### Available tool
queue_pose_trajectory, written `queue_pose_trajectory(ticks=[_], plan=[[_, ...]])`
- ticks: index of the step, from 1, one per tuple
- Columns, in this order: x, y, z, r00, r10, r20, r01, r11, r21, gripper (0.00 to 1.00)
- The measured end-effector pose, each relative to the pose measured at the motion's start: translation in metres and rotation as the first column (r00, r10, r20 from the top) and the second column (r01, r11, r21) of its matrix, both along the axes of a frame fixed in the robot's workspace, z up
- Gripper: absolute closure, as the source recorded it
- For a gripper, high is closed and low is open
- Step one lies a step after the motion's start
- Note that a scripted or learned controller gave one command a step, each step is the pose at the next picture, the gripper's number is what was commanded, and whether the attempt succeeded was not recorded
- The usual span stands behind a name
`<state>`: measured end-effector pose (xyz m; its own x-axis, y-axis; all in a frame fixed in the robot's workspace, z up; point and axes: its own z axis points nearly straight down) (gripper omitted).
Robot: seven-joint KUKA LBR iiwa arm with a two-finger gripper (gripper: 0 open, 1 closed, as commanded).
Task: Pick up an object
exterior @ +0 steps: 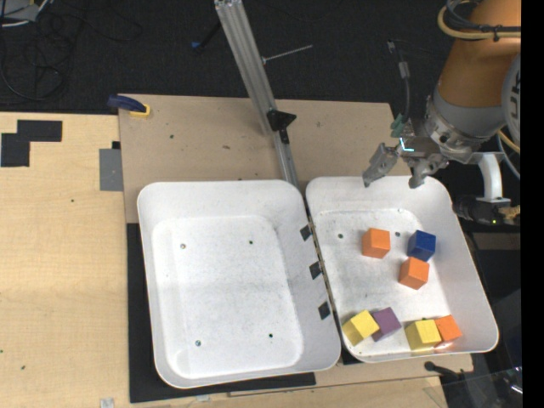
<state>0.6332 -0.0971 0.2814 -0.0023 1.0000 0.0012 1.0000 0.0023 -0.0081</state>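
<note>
gripper [398,175] fingers spread apart, nothing between them, above right bin's [476,313] far rim | orange cube [376,243] lies nearer, inside that bin, well apart from gripper

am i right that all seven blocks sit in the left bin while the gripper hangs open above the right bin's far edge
Not quite. The camera view shows the blocks, among them the blue block and purple block, in the right bin, not the left bin. The rest stands: there are seven, and the gripper hangs open above the right bin's far edge.
</note>
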Motion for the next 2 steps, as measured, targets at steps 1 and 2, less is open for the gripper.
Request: queue_pose_trajectory(ticks=[1,2], plan=[[0.001,0.000,0.003,1.000,0.000,0.005,0.000,1.000,-0.001,0.00],[0.002,-0.004,-0.043,1.000,-0.002,0.000,0.002,1.000,-0.001,0.00]])
